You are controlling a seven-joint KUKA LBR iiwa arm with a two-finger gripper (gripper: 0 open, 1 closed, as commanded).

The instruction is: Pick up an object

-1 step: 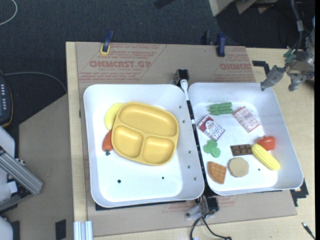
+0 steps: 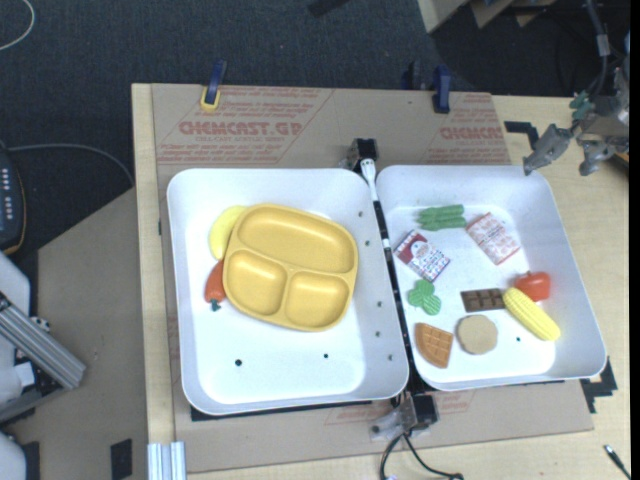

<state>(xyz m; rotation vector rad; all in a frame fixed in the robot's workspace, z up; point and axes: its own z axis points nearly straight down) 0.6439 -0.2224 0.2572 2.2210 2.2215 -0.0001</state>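
The right bin (image 2: pixel 560 218) holds several small toy foods. Among them are a green bean bundle (image 2: pixel 441 216), two red-and-white packets (image 2: pixel 422 255) (image 2: pixel 493 237), a green broccoli piece (image 2: pixel 424 297) and a brown chocolate bar (image 2: pixel 483 298). A red tomato (image 2: pixel 533 285), a yellow corn cob (image 2: pixel 531 314), a round tan cookie (image 2: pixel 478 334) and an orange waffle (image 2: pixel 434 343) lie nearer the front. My gripper (image 2: pixel 566 158) hangs above the bench just past the bin's far right corner, open, with nothing between its fingers.
The left bin (image 2: pixel 200 348) carries a yellow divided plate (image 2: pixel 289 266). A yellow piece (image 2: pixel 222 230) and a red-orange piece (image 2: pixel 215 284) peek out at the plate's left side. Clamps (image 2: pixel 211 90) (image 2: pixel 441 90) pin the cardboard at the back.
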